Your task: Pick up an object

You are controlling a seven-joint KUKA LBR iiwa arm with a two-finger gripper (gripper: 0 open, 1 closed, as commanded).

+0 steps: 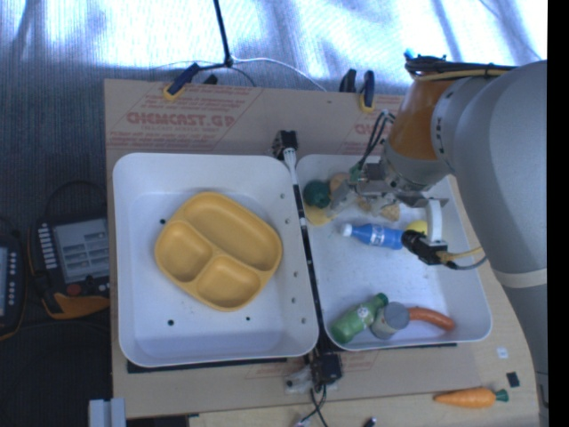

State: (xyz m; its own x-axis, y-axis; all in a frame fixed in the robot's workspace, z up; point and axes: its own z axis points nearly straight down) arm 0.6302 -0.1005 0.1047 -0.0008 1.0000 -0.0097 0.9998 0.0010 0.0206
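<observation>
Arm [471, 140] is reaching in from the right, sitting over the far part of the right bin [462, 327], with the orange band just above the wrist. Gripper [378, 189] is hanging down among the stuff at the far end of that bin, but it's too cluttered there to make out how it's set or whether anything is in it, so I honestly can't tell.

Blue bottle [375, 235] is lying on its side just near of the gripper, cap pointing left. A dark green round thing [316, 193] is sitting at the far left corner of the same bin, by the divider. Down at the near edge a green bottle [356, 318] is lying tilted, touching a grey piece [391, 318], with an orange carrot [431, 318] right beside that.

Left bin [142, 327] is holding a yellow divided plate [219, 250]. Another carrot [469, 398] is lying on the bench outside, near right.
</observation>
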